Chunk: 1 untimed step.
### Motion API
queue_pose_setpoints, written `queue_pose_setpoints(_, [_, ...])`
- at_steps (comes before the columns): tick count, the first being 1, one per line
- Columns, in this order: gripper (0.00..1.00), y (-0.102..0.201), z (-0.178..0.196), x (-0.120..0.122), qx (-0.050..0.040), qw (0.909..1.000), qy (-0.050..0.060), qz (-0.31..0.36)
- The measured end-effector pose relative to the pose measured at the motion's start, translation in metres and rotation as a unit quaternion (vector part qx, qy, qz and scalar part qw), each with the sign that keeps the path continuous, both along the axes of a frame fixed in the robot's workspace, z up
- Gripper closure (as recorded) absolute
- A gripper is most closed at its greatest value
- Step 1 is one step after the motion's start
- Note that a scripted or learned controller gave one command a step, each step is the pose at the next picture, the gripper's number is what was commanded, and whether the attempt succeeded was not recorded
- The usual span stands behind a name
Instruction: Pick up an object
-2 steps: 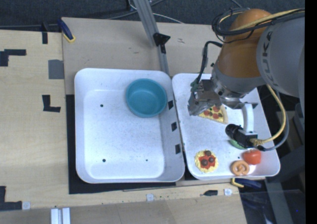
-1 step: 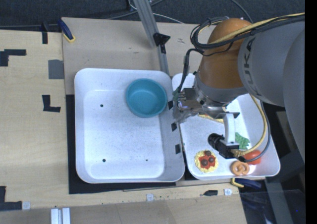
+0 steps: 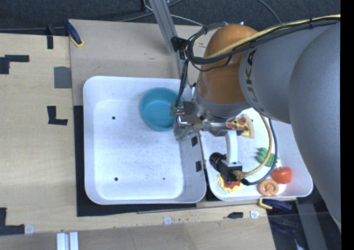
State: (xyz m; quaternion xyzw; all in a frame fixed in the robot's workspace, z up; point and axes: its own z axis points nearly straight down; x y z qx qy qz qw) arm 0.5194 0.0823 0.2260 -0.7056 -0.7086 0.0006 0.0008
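where the grey arm (image 3: 287, 61) comes in from the right, its bulk covers much of the right bin, and the orange band (image 3: 227, 66) sits above that bin's upper left part. the pale bench (image 3: 33, 133) spreads out to the left and carries two shallow white bins side by side. the left bin (image 3: 133, 155) is the more exposed of the two; the right bin (image 3: 293, 191) lies partly under the arm. the hand (image 3: 182, 121) hangs over the wall where the two bins meet, just beside the blue bowl (image 3: 157, 109), and whether it is released or clenched i cannot tell. nothing can be seen held in it. the blue bowl stands upright in the upper right corner of the left bin, its right edge close against the hand. in the right bin, a red rounded thing (image 3: 282, 175) lies near the lower right corner, with an orange ring (image 3: 269, 188) just below and left of it. a small green piece (image 3: 262, 155) lies a little above them, and a yellow and red piece (image 3: 244, 126) shows close under the arm.
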Motion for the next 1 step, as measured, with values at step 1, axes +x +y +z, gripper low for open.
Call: queue_pose_setpoints(1, [0.00, -0.0022, 0.0005, 0.0003, -0.0003, 1.0000, 0.000, -0.002])
